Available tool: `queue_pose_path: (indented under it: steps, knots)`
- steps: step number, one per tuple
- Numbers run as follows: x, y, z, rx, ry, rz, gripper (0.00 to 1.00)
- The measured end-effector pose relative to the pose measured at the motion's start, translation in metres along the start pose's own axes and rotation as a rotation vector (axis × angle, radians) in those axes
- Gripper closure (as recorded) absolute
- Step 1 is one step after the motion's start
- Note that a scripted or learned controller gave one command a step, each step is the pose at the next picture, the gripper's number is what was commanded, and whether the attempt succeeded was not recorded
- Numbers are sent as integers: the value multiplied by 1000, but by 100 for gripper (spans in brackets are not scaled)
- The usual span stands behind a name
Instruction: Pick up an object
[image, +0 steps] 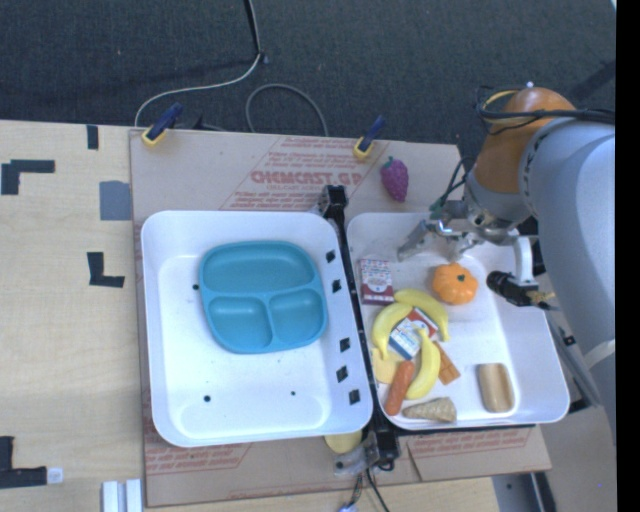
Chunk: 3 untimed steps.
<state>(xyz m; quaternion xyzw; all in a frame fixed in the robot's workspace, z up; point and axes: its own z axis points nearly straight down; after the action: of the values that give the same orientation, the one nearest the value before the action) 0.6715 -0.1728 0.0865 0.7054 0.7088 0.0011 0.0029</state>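
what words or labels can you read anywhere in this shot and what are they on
"CHEMCAST GP": my best reading of the red print on the brown board behind the bins; repeated lines, partly blurred.
Small red and white carton in the right bin: print too small to read.
Packet among the bananas: label unreadable.

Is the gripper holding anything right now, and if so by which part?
Nothing is held. The gripper hangs open over the right bin near its back edge, with nothing between its fingers. The orange lies apart from it in the bin.
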Motion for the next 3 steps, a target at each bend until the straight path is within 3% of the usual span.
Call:
queue_pose_path:
  steps: [1,2,3]
  knots:
    - [-25,-52,-2,-1,0,5,0]
    - [-43,-1,0,3,2,1,0]
    - [-9,-48,-2,-1,-2,3,0]
